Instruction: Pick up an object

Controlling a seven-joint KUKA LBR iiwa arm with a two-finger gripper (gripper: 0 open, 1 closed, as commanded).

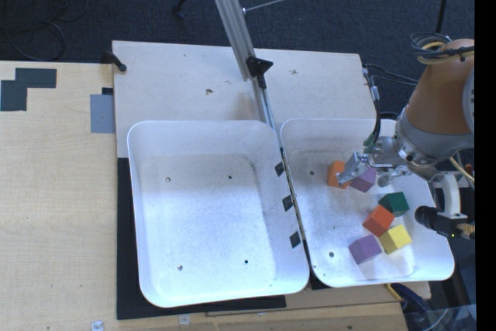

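Camera view is showing the gripper (358, 169) sitting low in the right bin (325, 137), its metal fingers blurring into an orange block (336, 174) and a purple block (363, 180); whether they are wide, narrow or holding anything, I cannot tell. At five o'clock from it, a green block (395, 203), red block (378, 219), yellow block (396, 238) and second purple block (364, 249) are clustering together.

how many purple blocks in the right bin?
2: one purple block beside the orange block at the gripper, another near the front, left of the yellow block. The arm may hide more.
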